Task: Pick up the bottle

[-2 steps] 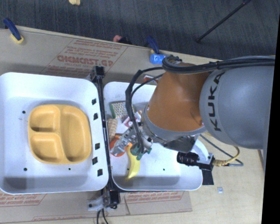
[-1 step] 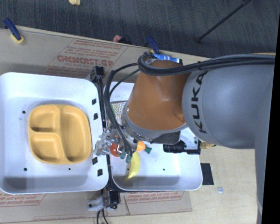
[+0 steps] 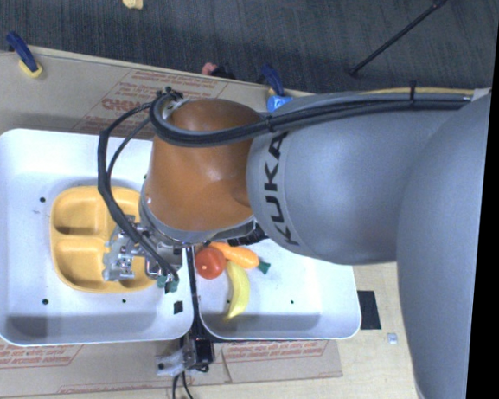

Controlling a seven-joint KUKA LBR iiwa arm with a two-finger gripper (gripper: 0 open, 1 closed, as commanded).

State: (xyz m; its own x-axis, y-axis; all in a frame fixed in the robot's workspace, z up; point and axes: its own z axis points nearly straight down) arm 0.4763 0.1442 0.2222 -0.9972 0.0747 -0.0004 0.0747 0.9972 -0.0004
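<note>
Your tool [image 3: 131, 266] hangs over the yellow tray [image 3: 77, 240] in the left bin [image 3: 13, 217], near the divider; its opening you cannot tell.

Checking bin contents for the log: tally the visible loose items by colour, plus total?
Yellow: 2, the divided tray in the left bin and the banana in the right bin
Orange: 1, the carrot-like piece
Red: 1, the tomato-like piece
Total: 4
The arm hides part of both bins.

Grey arm [image 3: 364, 178] reaches leftward, claw [image 3: 131, 262] pointing down.
</note>
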